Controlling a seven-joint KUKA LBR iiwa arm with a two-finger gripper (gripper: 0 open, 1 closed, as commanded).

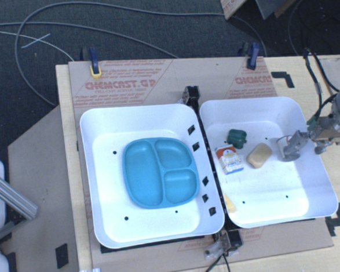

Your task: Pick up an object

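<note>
gripper low over right bin, nothing seen held

two white bins side by side on bench [44,170]. in left bin [94,138]: blue divided plate [160,172], three compartments, flat near centre of bin floor. in right bin [312,180]: dark green small object [237,137] toward far edge; tan block [259,155] near middle; red-and-white carton [230,159] just beside tan block on the side toward the divider, lying flat; small yellow bit [228,203] at near-left corner by the divider. all three main items close together, apart from each other, in far-left half of bin floor. gripper [288,147] reaching in over right edge of right bin, grey, low above the floor, just right of tan block, not touching it as far as can be told. finger opening: cannot tell, too blurred and small. nothing visible between the fingers. black clips along divider between bins. blue clamps [94,62] at far edge of cardboard sheet under bins.
</note>
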